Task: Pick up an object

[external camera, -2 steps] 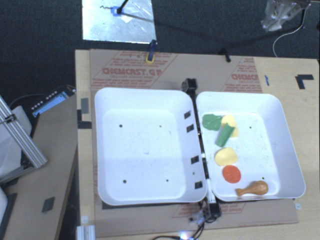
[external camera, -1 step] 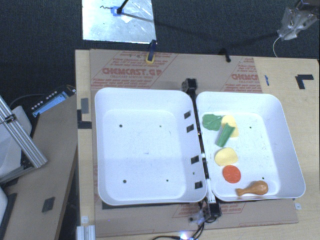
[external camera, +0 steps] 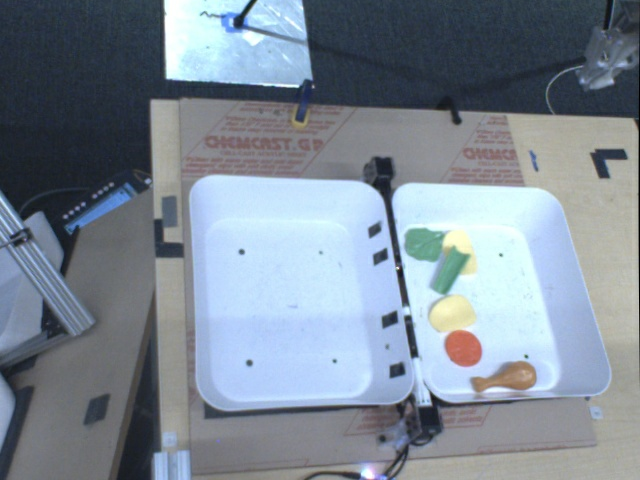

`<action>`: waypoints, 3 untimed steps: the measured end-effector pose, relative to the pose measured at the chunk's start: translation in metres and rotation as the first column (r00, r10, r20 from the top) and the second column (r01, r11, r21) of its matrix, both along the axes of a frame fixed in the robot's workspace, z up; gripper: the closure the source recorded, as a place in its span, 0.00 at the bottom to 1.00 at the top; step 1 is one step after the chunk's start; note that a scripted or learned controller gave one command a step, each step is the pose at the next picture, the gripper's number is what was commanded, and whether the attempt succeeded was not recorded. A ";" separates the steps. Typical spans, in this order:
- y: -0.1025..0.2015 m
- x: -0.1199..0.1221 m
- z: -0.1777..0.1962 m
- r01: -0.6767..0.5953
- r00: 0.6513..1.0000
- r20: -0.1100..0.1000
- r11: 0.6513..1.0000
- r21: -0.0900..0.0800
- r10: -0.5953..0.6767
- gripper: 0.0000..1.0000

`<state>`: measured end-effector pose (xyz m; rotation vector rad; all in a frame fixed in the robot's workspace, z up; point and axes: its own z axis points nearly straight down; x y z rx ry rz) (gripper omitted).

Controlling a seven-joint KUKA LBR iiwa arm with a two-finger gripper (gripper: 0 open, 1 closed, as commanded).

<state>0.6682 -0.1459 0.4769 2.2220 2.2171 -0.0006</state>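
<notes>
Tool [external camera: 607, 60] at 2 o'clock, beyond the counter [external camera: 95, 353], grip state unreadable. Brown sheet [external camera: 420, 138] reads "CHEMCAST GP". Right bin [external camera: 575, 298], 4 o'clock, holds toy foods towards its 9 o'clock side: drumstick [external camera: 505, 376], green leaf [external camera: 424, 243], red disc [external camera: 462, 348]

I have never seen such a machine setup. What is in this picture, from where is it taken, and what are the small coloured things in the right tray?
This is a robot work bench, photographed by one fixed camera above it, looking down at a slant. Two shallow white plastic bins sit side by side on a brown cardboard sheet. The right bin holds toy food: a green leafy piece, a green stick, a pale yellow piece behind it, a yellow round piece, a red disc and a brown drumstick. The left bin is the other place for sorting. The metal part at the top right corner may belong to the arm; too little is visible to tell.
</notes>
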 end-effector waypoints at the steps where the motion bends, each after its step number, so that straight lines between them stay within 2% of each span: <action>1: 0.129 0.000 -0.109 -0.018 1.000 -0.010 1.000 0.008 0.018 1.00; 2: 0.233 0.000 -0.075 -0.018 1.000 0.004 1.000 0.007 0.018 1.00; 3: 0.354 -0.002 -0.157 -0.018 1.000 -0.007 1.000 0.006 0.018 1.00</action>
